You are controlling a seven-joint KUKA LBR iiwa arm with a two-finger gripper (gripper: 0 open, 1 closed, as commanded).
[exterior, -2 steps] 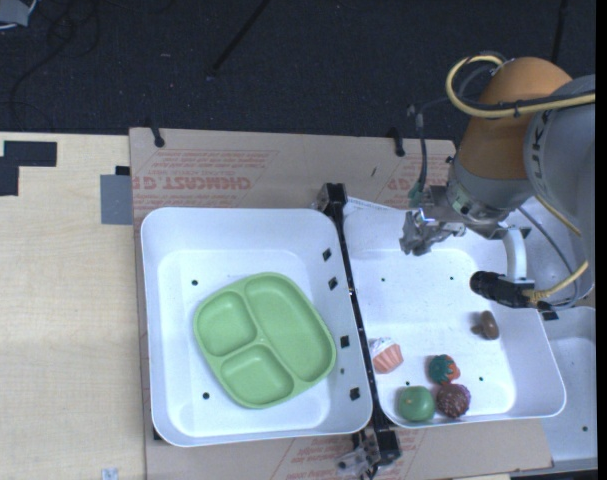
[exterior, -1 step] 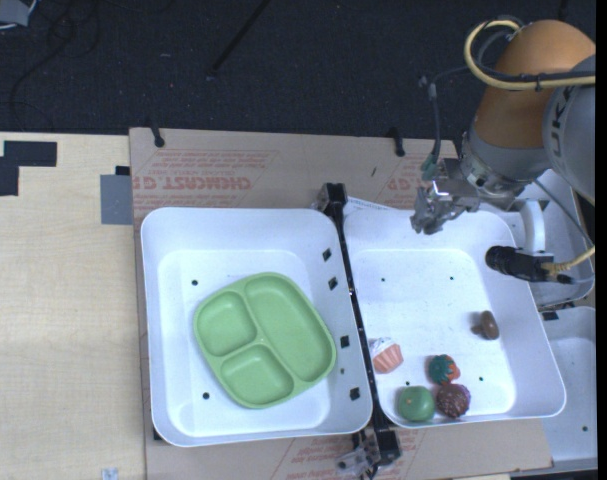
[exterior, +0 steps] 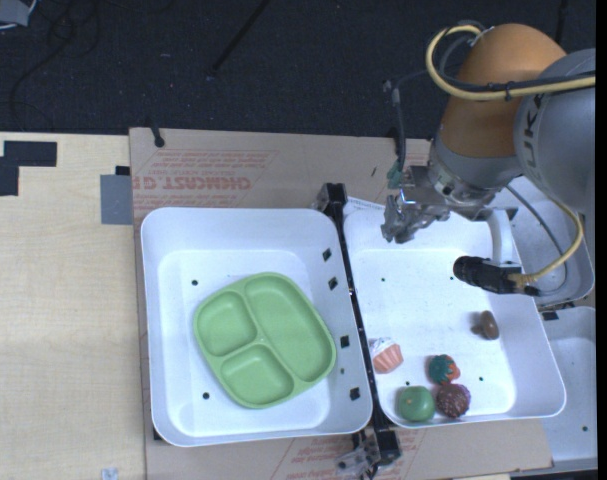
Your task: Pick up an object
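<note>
At the upper edge of the right-hand bin (exterior: 503,393), right of centre in the frame, the end effector (exterior: 405,223) is hovering above bare white floor, and whether it is open or closed cannot be told from this slant. The candidates for picking are lying well apart from it along the bin's lower edge: a pink-and-white piece (exterior: 385,356), a teal and orange ball (exterior: 443,369), a green round object (exterior: 416,404) touching a dark red one (exterior: 453,400), and a small brown lump (exterior: 485,324) alone at mid-right. The lone brown lump or the pink piece is probably offering the cleanest grasp, since the green and dark red pair are crowding each other; a straight descent centred on one item would suit best. The left-hand bin (exterior: 173,268) is holding a green divided plate (exterior: 263,340). Both bins are sitting on cardboard over a pale wooden surface (exterior: 53,318), with dark carpet and loose cables filling the top of the frame
</note>
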